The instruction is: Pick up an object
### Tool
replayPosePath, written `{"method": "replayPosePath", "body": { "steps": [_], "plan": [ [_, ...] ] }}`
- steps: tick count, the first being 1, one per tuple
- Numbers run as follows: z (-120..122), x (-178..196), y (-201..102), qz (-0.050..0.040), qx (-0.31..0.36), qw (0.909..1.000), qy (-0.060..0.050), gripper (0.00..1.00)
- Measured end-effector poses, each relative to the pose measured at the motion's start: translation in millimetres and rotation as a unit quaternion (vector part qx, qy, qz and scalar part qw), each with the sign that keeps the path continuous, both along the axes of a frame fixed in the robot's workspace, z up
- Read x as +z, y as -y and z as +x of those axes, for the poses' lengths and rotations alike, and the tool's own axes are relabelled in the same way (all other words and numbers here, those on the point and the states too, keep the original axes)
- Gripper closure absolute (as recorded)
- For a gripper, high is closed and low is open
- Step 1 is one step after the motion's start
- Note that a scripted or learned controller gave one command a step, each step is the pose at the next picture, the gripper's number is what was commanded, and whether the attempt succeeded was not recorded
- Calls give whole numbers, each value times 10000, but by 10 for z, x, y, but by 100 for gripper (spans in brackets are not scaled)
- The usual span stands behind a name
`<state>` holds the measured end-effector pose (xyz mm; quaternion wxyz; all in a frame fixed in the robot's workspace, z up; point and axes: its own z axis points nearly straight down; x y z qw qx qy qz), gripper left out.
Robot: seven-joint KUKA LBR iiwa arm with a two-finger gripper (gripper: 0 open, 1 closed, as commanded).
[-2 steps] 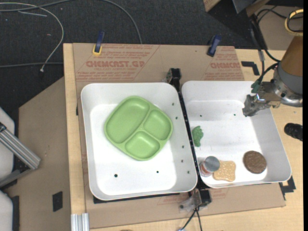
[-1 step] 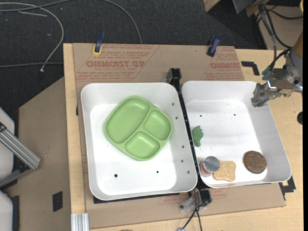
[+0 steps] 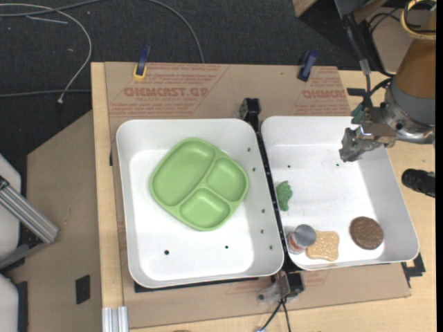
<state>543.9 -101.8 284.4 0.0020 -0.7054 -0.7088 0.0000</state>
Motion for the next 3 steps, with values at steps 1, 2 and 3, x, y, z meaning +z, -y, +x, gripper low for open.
{"method": "replayPosePath", "body": {
  "steps": [1, 2, 3],
  "plan": [
    [34, -209, -553, 4, 1, 10000, -3, 100],
    [-104, -394, -1047, 1, 3, 10000, -11, 100],
    [-165, -391, -1592, 5, 9, 10000, -4, 100]
  ]
}}
